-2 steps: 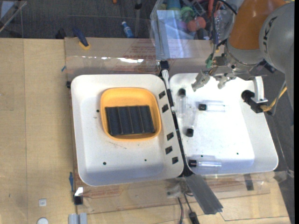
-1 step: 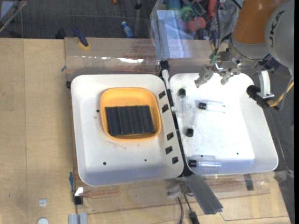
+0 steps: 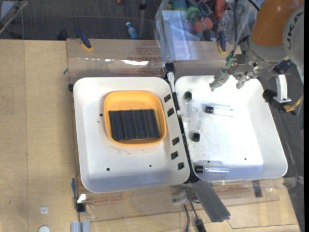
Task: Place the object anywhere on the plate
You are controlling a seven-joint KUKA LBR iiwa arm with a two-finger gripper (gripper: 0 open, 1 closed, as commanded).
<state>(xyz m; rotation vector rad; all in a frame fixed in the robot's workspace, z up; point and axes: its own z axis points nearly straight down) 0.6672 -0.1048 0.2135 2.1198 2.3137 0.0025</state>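
I am above the far edge of the right bin (image 3: 270,144), my gripper (image 3: 228,81) hanging over its far-left corner region. My two fingers (image 3: 216,82) stand apart, and nothing sits between them. My grey arm with its orange band (image 3: 275,6) reaches in past the bin's far-right corner.

The left bin (image 3: 87,129) carries the plate (image 3: 112,102), a yellow-orange dish with rounded corners lying toward the bin's far side, a little nearer the inner edge than the outer one. On the plate lies a dark ribbed slab (image 3: 134,124), flat, covering most of the plate's floor and reaching toward its near rim.

In my bin lie several clear tubes with black caps. One tube (image 3: 218,110) lies on its side near the middle of the far half, its black cap pointing toward the divider. Another (image 3: 188,96) sits close to the inner edge, near the far-left corner, just below my fingers. A third black cap (image 3: 195,137) rests farther down the inner edge, and a fourth tube (image 3: 208,169) lies along the near edge beside the near-left corner. Which of these is the object I cannot tell; all lie in the right bin, well apart from the plate.
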